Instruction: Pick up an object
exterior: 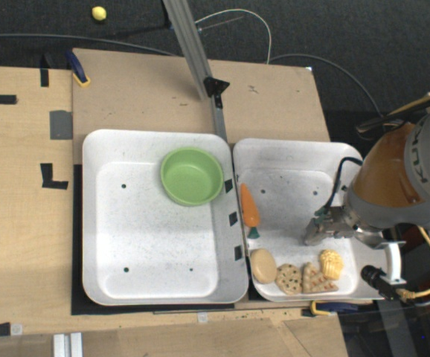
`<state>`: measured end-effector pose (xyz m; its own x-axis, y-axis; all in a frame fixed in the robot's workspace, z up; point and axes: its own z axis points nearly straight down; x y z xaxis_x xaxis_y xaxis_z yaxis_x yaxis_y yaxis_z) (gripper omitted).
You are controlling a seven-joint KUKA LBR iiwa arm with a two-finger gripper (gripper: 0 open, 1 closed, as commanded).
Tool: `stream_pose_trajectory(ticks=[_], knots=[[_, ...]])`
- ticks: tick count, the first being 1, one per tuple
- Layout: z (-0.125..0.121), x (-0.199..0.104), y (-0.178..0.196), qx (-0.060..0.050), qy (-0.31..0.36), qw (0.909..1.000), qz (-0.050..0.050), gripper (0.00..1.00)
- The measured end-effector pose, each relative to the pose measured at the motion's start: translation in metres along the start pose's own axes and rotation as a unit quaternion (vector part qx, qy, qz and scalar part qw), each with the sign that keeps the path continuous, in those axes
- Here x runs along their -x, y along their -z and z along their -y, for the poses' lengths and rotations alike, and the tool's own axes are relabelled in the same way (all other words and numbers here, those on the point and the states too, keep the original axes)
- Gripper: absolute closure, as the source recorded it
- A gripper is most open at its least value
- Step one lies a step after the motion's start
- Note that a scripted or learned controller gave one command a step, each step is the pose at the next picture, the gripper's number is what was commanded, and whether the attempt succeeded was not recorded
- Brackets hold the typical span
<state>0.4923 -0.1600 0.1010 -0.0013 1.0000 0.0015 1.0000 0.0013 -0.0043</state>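
My gripper [318,234] reaches into the right bin [289,162] from the right, low over its floor, with the orange-banded wrist [393,173] above it. Nothing shows between its fingers. An orange carrot [250,207] lies along the bin's left wall. A tan bread roll [262,265], a chocolate-chip cookie [289,278], a waffle piece [313,280] and a yellow corn cob [331,263] line the bin's front edge, just in front of the gripper. A green bowl [191,175] sits in the left bin [111,222] near its back right corner.
A grey metal post [189,39] slants across the bench behind the bins. A small yellow ball [99,13] lies on the dark floor at the far left. Cables [260,32] run behind the bench. A black divider with clips [233,222] separates the bins.
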Motion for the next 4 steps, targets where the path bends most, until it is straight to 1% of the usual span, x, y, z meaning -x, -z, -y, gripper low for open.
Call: stream_pose_trajectory(ticks=[1,2,3,4], knots=[[0.0,-0.004,0.062,0.004,0.0,1.0,0.001,1.0],[0.003,0.001,0.123,0.004,0.0,1.0,0.002,1.0],[0.002,0.001,0.145,0.003,0.0,1.0,0.001,1.0],[-0.016,-0.051,0.152,0.002,0.003,1.0,0.0,1.0]])
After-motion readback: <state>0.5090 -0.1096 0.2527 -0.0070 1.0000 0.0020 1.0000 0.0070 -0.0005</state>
